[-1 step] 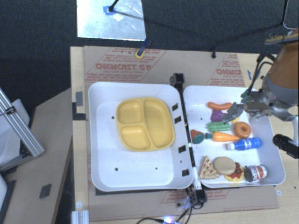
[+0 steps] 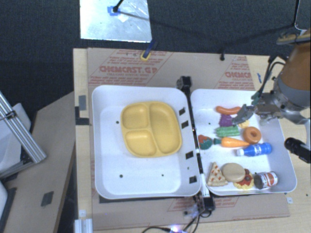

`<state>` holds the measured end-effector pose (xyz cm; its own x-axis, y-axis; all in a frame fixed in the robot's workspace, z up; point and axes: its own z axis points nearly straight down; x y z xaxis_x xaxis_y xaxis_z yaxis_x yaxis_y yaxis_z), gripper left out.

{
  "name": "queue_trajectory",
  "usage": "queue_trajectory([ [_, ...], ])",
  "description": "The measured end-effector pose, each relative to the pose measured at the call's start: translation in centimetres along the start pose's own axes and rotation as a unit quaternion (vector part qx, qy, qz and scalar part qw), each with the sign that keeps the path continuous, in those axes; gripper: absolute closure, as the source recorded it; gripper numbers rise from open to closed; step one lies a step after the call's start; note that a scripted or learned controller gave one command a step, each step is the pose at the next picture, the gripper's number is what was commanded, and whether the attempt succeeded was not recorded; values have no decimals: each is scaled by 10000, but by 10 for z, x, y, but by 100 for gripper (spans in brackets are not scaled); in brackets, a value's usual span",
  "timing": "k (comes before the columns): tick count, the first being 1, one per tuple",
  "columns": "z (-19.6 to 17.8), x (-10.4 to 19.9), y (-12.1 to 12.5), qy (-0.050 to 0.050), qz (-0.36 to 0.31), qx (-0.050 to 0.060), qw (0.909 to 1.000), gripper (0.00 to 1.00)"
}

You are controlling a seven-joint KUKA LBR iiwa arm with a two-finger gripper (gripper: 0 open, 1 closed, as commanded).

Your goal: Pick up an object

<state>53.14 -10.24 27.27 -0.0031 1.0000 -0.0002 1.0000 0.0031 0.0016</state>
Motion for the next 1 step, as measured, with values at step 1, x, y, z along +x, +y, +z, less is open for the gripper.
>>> queue_trajectory([
  [1,58,1,-8,4,9,23,10000,0],
])
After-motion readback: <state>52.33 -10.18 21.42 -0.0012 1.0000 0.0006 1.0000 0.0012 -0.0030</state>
